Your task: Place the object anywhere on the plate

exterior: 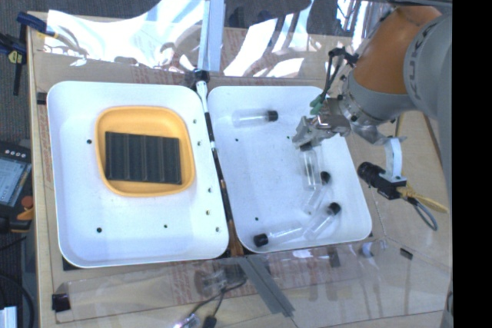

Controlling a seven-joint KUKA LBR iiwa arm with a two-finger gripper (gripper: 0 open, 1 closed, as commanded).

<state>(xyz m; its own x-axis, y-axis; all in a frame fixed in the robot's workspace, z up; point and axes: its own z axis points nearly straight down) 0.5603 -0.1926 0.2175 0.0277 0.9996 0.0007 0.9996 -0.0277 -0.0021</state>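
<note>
Arm point(407, 50) reaches in over the right bin point(254, 188), jaws point(311, 130) low near the bin's upper-right area. Can't tell if the jaws are apart or together, the view is too cluttered there, and nothing is visibly between them.

Clear tubes with black caps lie in the right bin:
- tube A point(310, 169) just below the jaws, long axis roughly vertical in view, slightly tilted, black cap at the lower end near point(325, 177). Upper end sits right under the jaws; contact unclear.
- tube B point(254, 117) left of the jaws, long axis near horizontal, cap pointing right toward the jaws.
- tube C point(321, 219) well below the jaws, diagonal, cap at upper right.
- tube D point(277, 234) further below and left, near the bin's bottom edge, cap at its left end.

Plate point(115, 180) is the yellow tray with a dark ribbed insert point(144, 157), in the left bin point(69, 219), well left of the jaws. No tube on it.

Both bins sit side by side on the surface point(400, 257).
</note>
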